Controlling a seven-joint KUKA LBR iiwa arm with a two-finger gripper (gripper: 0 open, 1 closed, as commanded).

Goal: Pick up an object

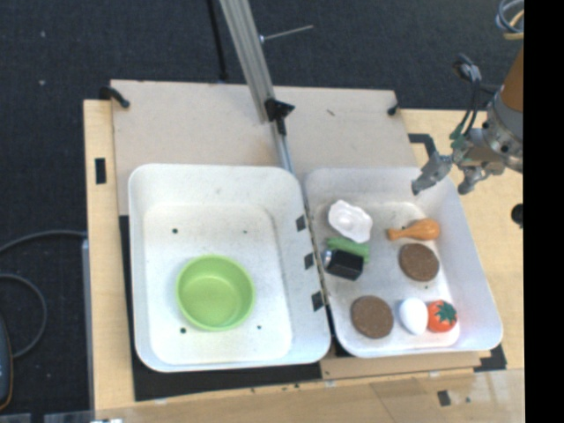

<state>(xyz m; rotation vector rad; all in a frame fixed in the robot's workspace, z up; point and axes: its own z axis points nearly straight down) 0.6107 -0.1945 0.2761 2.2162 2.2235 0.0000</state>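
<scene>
The right bin (476, 271) holds several small objects: a crumpled white piece (350, 220), an orange drumstick-shaped toy (414, 231), a green and black block (345, 257), two brown discs (419, 262) (372, 316), a white egg (412, 315) and a red strawberry (441, 316). My gripper (447, 178) hangs over the bin's far right corner, above and to the right of the orange toy. It is open, its two grey fingers (426, 177) spread apart, with nothing between them.
The left bin (150, 236) holds a green bowl (215, 292) near its front. A slanted metal rail (251, 55) runs down from the top to the gap between the bins. Bare wooden bench surrounds both bins.
</scene>
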